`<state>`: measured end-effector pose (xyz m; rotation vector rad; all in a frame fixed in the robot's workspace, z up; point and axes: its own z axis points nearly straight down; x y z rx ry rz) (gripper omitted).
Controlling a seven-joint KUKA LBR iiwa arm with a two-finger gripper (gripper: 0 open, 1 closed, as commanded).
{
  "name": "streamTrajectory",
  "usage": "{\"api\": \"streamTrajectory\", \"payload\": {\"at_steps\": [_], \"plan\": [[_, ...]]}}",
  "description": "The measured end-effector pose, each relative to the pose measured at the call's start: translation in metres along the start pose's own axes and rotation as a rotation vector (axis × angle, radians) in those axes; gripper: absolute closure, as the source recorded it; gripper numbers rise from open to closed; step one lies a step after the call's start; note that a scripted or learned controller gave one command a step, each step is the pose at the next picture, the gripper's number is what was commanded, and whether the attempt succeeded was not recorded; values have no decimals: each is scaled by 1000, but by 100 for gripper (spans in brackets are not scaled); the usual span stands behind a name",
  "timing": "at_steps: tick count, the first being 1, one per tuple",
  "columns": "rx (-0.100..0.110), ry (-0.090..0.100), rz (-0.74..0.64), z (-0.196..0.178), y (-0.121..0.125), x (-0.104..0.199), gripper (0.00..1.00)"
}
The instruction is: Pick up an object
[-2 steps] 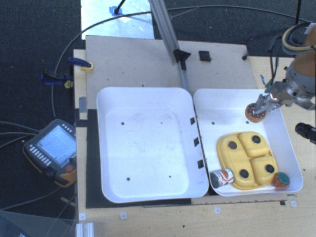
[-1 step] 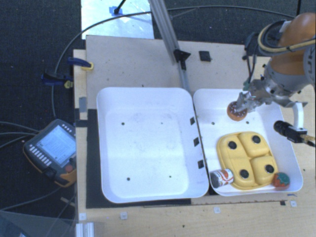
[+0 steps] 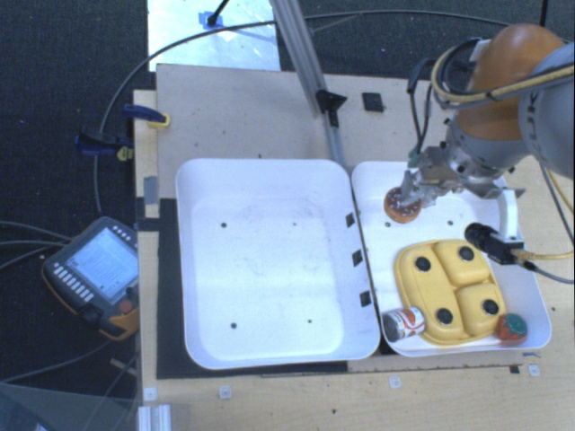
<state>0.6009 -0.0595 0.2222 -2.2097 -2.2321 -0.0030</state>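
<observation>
The small round brown disc-shaped object with a pale centre (image 3: 402,205) is seen in the right-hand shallow white plastic bin (image 3: 377,180), near that bin's upper left corner, and the end effector (image 3: 415,189) is placed directly over its right edge. Whether the end effector is open or closed cannot be told from this slanted overhead view, and no object can be confirmed as gripped. Relative to the brown disc, a large yellow moulded plastic tray with four rounded humps and dark dots (image 3: 451,291) lies lower and to the right; a small cylindrical can with a red-and-white label (image 3: 403,323) rests against the yellow tray's lower left corner, and a small red rounded object with a green top (image 3: 513,328) sits at its lower right. The left-hand shallow white plastic bin (image 3: 193,241) lies across the divider from the disc. For this step to be done well, the descent should probably be centred on the disc, since it is low and flat and could slip, and the bin wall close by should be kept clear. Writing on the can's label is too small to be read.
</observation>
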Motion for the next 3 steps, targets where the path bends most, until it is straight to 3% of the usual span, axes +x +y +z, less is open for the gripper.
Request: {"api": "streamTrajectory", "payload": {"at_steps": [2,3], "plan": [[-1,1,-1,0,4,106,100],[-4,2,-1,-8,25,164,100]]}}
